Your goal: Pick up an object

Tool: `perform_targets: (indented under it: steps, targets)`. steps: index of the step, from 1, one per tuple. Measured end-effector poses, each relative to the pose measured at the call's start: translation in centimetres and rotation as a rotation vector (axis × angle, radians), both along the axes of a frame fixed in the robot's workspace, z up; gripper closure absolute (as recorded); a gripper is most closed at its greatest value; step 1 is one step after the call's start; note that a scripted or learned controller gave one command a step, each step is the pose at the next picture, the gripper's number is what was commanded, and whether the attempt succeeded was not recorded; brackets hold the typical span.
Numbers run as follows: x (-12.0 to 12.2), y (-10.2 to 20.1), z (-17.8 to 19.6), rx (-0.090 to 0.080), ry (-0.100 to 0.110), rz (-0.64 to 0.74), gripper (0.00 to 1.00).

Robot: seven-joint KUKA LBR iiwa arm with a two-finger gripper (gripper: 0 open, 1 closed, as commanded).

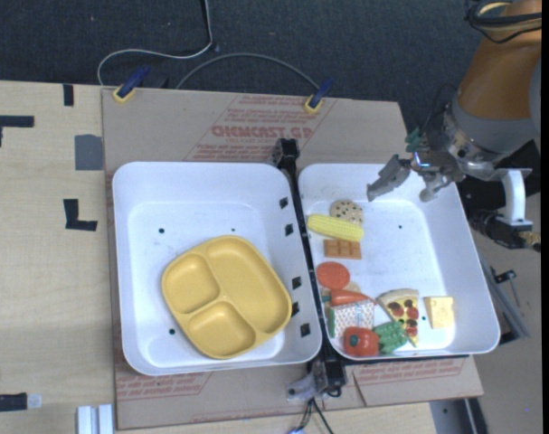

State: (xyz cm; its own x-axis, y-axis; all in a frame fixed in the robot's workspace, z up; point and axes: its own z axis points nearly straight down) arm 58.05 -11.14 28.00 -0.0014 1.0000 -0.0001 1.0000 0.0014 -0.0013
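My gripper hangs above the back of the right bin, open, with nothing between its two spread fingers. Toy food lies in that bin: a cookie and a corn cob just left of and below the gripper, an orange waffle piece, a tomato slice, a pizza slice, a cheese block, a red pepper and a green piece. The cluster sits at the bin's front.
The left bin holds a yellow divided plate. A black divider clip joins the bins at the back. Cardboard lies under both bins, with a cable behind it.
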Motion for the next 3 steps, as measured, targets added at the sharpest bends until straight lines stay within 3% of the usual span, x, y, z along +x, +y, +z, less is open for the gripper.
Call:
perform_targets:
  steps: [1,2,3]
  targets:
    - [0.9,3.8,-8.8,0.002,0.009,0.002,0.00]
    - [0.8,1.0,-19.8,-0.002,-0.003,-0.003,0.00]
    - [3.4,1.3,-19.5,0.000,-0.002,0.000,0.00]
